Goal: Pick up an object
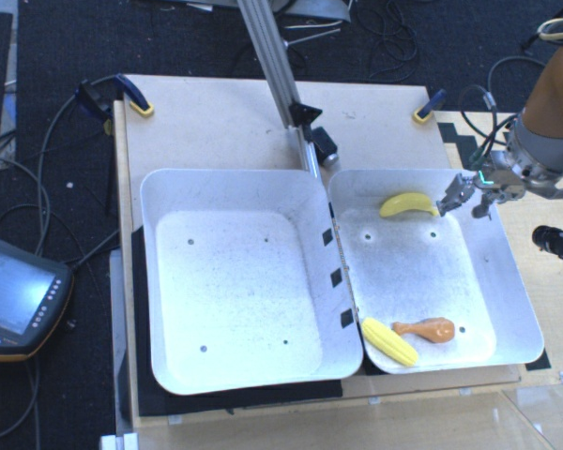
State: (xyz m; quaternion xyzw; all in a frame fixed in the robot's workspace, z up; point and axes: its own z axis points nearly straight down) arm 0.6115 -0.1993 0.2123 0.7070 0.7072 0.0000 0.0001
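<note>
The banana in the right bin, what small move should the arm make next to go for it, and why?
Probably a short move toward the bin's middle and down. The tool hangs over the right bin's far right edge, just beside the banana's right tip rather than over its middle. The corn cob and chicken drumstick lie farther off at the near edge.

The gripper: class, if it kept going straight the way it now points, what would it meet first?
Probably the banana: the gripper points left toward its near end, though its height above the right bin is unclear.
</note>
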